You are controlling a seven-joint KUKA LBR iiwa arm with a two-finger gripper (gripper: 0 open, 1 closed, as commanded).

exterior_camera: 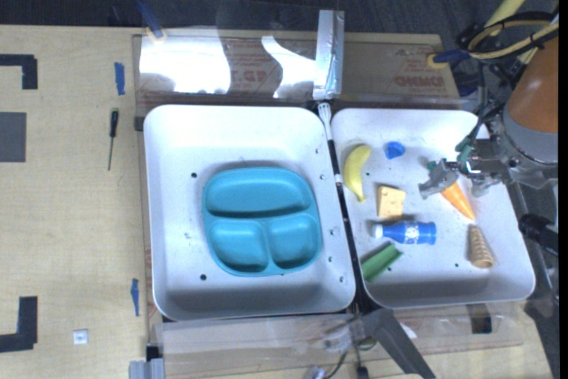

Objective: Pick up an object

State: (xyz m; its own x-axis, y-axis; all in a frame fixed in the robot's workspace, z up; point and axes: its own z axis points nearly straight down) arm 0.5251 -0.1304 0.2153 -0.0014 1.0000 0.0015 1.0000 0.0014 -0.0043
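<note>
1. A blue divided tray (263,218) is seen in the left white bin (169,146).
2. A screwdriver (113,136) is laid on the desk (62,217).
3. A clear panel (226,49) is stood behind the bins.

Arm (537,115) cut off at right edge; carrot (459,200) partly behind gripper (453,173).

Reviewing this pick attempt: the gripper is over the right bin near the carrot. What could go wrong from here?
Two likely risks. The gripper sits beside the orange plastic carrot, not clearly over it, so a close might miss or only nudge it. The right white bin is crowded: the yellow cheese wedge, blue-and-white bottle and tan ice-cream cone lie close by, so a descent could bump them.
</note>
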